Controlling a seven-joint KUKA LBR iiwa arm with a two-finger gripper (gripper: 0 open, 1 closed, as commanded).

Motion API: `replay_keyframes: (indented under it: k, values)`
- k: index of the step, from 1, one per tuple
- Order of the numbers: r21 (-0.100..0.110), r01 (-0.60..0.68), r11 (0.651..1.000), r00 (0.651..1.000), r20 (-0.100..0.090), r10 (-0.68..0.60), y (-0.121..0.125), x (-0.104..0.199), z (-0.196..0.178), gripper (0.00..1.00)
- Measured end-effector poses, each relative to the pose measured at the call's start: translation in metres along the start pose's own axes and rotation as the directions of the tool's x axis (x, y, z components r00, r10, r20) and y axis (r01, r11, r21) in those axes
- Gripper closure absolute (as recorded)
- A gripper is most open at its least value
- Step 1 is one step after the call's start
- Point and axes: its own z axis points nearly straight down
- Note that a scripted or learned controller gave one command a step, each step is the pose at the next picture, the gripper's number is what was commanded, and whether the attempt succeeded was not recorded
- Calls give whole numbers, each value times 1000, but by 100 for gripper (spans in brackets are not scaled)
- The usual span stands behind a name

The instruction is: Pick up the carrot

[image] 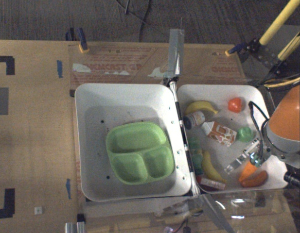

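Note:
The carrot is an orange wedge lying at the front right corner of the right bin. My gripper reaches in from the right under the orange-banded wrist. Its silver end sits low over the bin floor, right beside the carrot's upper left end. I cannot make out whether it touches the carrot.
The right bin also holds a banana, a red tomato, a green round item, a juice carton, a small bottle and a second banana. A green divided plate lies in the left bin.

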Motion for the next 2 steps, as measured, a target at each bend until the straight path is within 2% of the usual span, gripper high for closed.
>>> replay_keyframes:
  k: [1, 2]
  values:
    - [-1, -74, 997, 997, 4, 74, -4, -5, -10, 0]
    - [0, -418, 908, 908, -5, 418, -16, -23, -1, 0]
